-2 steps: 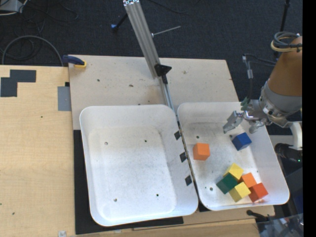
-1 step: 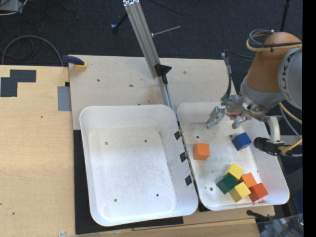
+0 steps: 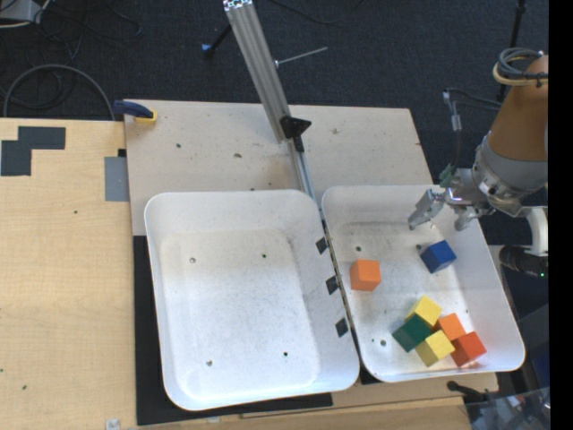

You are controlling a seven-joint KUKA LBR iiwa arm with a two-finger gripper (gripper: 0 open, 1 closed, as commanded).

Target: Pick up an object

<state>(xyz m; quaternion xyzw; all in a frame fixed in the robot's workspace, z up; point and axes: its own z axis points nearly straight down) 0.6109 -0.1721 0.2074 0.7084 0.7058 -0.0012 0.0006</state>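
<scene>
gripper (image 3: 445, 210) hangs over the far right part of the right bin (image 3: 501, 358), fingers spread apart with nothing between them. blue cube (image 3: 438, 256) sits just below the fingertips toward the camera, close but not touching. orange cube (image 3: 364, 275) lies farther off, down and to the left of the gripper, alone on the bin floor. well below, near the bin's front corner, a tight cluster: yellow cube (image 3: 427, 311), green cube (image 3: 412, 332), another yellow block (image 3: 435, 348), orange block (image 3: 451, 325), red block (image 3: 468, 348). left bin (image 3: 170, 240) lies far left of the gripper.
</scene>
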